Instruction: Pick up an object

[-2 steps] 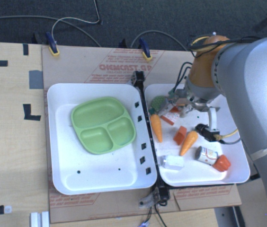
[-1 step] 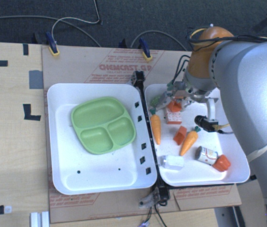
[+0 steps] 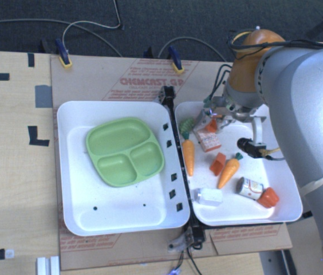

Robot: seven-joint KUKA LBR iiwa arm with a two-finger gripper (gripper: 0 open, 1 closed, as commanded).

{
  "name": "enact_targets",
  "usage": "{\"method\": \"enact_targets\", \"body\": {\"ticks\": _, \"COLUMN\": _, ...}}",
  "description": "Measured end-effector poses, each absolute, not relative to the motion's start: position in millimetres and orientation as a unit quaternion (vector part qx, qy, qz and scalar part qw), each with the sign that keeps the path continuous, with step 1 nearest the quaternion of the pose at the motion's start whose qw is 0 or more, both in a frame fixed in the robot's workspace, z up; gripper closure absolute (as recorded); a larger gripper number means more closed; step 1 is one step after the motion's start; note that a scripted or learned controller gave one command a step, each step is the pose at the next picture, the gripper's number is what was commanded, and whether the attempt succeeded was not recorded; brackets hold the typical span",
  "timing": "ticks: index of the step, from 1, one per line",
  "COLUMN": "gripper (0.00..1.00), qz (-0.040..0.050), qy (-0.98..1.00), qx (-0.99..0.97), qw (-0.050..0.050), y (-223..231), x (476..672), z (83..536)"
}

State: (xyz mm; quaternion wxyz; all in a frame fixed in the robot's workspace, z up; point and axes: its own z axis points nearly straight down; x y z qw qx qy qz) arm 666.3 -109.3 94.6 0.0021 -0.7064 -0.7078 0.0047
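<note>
The smooth grey arm (image 3: 299,102), with its orange band at the wrist, curves in from the right and hides the far right corner of the right bin. The left bin (image 3: 75,205), shallow glossy white plastic with rounded corners, holds a matte green tray (image 3: 126,151) with three compartments, lying at a slant. The right bin (image 3: 284,208), same make, holds the small things. A long tapered orange carrot (image 3: 188,156) lies against its left wall, and a second carrot (image 3: 228,172) lies tilted near the middle, an orange-red block (image 3: 217,165) touching it. Near the front lie a white packet (image 3: 209,196) and a small can (image 3: 249,187) beside an orange-red lump (image 3: 269,197). The gripper (image 3: 212,119) sits low at the bin's far left, over a small carton (image 3: 209,140) with a green piece (image 3: 186,125) just beside; how its jaws stand cannot be made out amid the clutter
</note>
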Motion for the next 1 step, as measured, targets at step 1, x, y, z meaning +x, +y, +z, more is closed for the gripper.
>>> {"method": "enact_targets", "body": {"ticks": 1, "gripper": 1.00, "qz": -0.0011, "qy": -0.708, "qx": -0.706, "qw": 0.000, "y": -19.1, "x": 656.3, "z": 185.2}}
